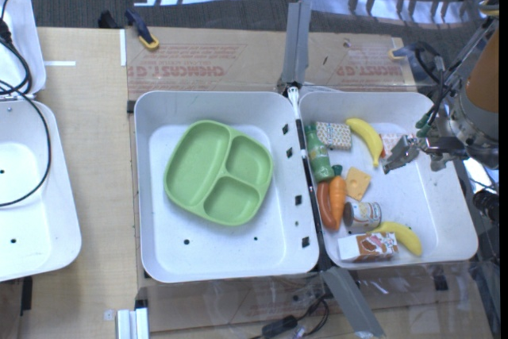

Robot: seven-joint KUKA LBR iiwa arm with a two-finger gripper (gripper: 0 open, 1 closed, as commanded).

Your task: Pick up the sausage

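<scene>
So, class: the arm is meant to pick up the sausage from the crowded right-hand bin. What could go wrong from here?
1. The gripper is beside the upper banana and cheese slice, so it might grab the wrong item.
2. The reddish piece that is probably the sausage lies tight against the carrot, so a grasp could catch both or slip off.

Divided plastic plate [218,171]: pale green
Curved bananas [367,137]: yellow
Tapered carrot [336,198]: orange
Shallow bins [155,250]: white
</scene>
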